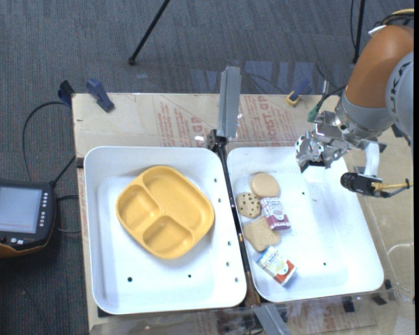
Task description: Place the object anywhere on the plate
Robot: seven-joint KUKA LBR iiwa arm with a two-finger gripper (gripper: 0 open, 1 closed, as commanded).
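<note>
The gripper (313, 153) hovers at the right bin's (335, 257) twelve o'clock edge; whether its jaws are released cannot be told. Snacks (264, 215) lie at nine o'clock there, the plate (165, 211) bare. Next, judging by this: descend and grasp one.

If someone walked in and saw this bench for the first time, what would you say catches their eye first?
Most likely the yellow divided plate, lying alone in the left bin. Next, the cluster of small food items in the right bin: a round cookie, a chocolate-chip cookie and a small carton near the dividing edge. The gripper hovers over that bin's far corner, away from the items.
</note>
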